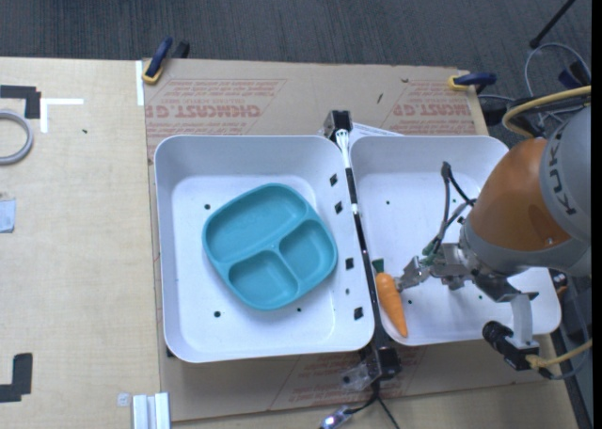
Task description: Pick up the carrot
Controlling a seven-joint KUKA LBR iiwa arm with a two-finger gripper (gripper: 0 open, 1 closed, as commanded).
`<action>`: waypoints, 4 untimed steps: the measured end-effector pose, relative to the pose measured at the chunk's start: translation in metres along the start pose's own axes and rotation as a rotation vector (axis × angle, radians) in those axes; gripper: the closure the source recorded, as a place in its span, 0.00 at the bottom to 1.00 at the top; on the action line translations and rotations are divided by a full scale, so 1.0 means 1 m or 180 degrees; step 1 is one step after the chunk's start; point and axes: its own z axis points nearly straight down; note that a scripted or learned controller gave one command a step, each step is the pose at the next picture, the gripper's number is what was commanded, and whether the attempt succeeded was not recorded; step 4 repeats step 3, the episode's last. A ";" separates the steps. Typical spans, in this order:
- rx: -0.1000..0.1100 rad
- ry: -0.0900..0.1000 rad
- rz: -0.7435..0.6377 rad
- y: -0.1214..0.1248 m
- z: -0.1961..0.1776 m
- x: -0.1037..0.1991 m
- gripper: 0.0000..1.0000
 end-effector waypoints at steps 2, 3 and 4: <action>0.0003 0.0005 -0.0004 0.000 0.000 -0.006 0.00; 0.0003 0.0005 0.0003 0.000 -0.009 -0.006 1.00; 0.0003 0.0005 0.0003 0.000 -0.009 -0.006 1.00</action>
